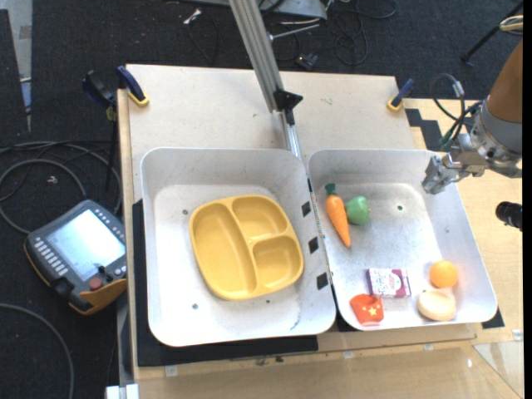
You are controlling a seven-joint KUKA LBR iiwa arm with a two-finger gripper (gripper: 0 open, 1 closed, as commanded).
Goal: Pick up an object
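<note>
Toy carrot (337, 218) lies mid right bin (465, 231) touching a green ball (358, 210), looks light, rigid, slick plastic, best pinched across its thick orange middle; gripper (435, 177) hovers at the bin's far-right rim, finger state unclear.

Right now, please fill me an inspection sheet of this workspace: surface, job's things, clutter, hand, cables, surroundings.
Surface: bench bears left bin and right bin side by side.
Job's things: in right bin, carrot beside green item; small pink box, red item, orange ball, pale round item.
Clutter: yellow divided plate in left bin.
Hand: hand over right bin's far right rim, holding nothing seen.
Cables: loose on floor, near arm.
Surroundings: pendant on floor; clamps at bench corners.
</note>
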